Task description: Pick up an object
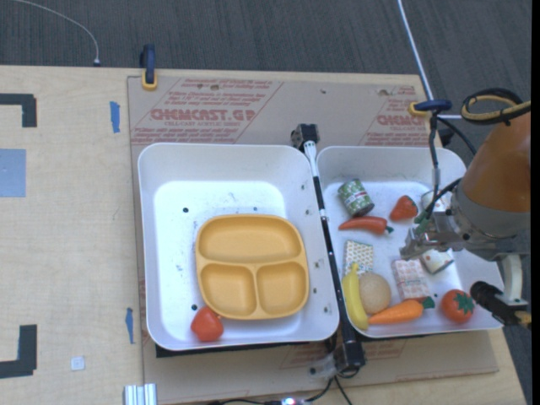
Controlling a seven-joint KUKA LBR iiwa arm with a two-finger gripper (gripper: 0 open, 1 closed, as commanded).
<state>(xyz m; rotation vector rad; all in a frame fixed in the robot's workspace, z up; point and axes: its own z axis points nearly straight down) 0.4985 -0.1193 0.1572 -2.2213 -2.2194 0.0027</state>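
The right bin holds a green can, a red chilli, a small red piece, a checked cracker, a pinkish wafer, a banana, a beige potato, a carrot, a tomato and a white wedge. My gripper hangs low over the right side of this bin, just above the wafer and beside the white wedge. Nothing is seen held between its fingers.
The left bin carries a yellow divided plate and a red tomato-like piece at its front left corner. A black divider clamp sits between the bins. The arm's orange band rises over the right bin's far edge.
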